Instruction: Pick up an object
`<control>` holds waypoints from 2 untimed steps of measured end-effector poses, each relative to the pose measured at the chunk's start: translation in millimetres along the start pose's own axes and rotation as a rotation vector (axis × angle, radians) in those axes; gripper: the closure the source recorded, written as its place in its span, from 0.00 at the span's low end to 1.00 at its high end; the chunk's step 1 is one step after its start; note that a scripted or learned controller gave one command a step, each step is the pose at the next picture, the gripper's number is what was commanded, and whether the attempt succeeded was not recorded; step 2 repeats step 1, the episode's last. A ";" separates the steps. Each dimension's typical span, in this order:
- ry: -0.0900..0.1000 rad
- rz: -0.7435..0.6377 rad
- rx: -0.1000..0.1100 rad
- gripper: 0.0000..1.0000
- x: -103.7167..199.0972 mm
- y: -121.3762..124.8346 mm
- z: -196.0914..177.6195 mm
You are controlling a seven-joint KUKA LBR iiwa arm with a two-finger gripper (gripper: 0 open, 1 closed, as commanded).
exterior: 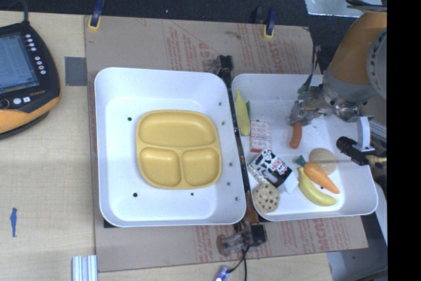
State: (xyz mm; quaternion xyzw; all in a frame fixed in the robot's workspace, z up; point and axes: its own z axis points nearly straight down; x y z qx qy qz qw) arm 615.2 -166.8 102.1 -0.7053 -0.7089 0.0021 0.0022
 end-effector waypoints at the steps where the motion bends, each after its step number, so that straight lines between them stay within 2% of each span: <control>1: 0.000 -0.001 -0.002 1.00 54.4 -46.2 -34.6; 2: 0.000 -0.001 -0.002 1.00 54.4 -46.2 -34.6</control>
